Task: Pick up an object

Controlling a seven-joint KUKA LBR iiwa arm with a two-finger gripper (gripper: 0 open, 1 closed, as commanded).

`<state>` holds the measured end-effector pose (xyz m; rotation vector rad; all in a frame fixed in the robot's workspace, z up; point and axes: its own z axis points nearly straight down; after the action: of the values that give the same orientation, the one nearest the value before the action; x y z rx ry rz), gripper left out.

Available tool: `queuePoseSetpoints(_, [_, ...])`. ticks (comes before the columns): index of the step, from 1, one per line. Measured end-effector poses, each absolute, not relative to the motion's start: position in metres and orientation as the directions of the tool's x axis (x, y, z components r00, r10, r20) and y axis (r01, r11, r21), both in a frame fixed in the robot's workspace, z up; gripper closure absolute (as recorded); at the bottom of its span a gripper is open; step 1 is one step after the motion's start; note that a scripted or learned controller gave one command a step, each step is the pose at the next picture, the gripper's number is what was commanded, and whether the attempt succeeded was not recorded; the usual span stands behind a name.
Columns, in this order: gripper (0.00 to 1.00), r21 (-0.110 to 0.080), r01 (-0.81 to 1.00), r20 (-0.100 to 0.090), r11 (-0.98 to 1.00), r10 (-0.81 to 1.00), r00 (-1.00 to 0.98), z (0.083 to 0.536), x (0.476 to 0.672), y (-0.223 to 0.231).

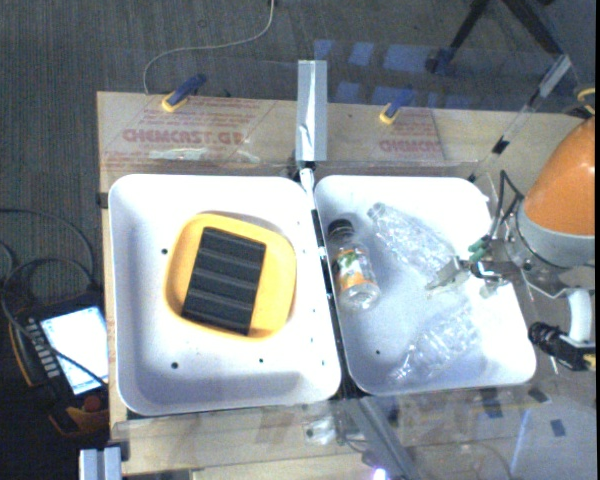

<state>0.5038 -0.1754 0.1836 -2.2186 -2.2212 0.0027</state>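
The right bin (410, 185) holds a small clear bottle (352, 268) with a dark cap and an orange-green label, lying near its left wall. A crumpled clear plastic bottle (405, 236) lies in the upper middle, and another clear plastic bottle (435, 343) lies toward the front right. My gripper (467, 265) is low over the bin's right side, just right of the upper clear bottle and above the lower one. Nothing visibly hangs from it.
The left bin (140, 298) contains a yellow dish (280, 286) with a black ribbed block (225, 280) on it. A metal divider post (310, 118) stands behind the seam between the bins. Cables and a device (65, 343) lie on the floor at left.
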Motion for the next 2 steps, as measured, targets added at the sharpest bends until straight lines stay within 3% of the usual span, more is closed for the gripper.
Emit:
queuePoseSetpoints(1, [0.00, -0.001, 0.988, -0.002, 0.156, 0.988, -0.156, 0.155, 0.547, -0.217])
queuePoseSetpoints(2, [0.00, 0.017, 0.977, -0.011, 0.215, 0.977, -0.214, 0.094, 0.603, -0.126])
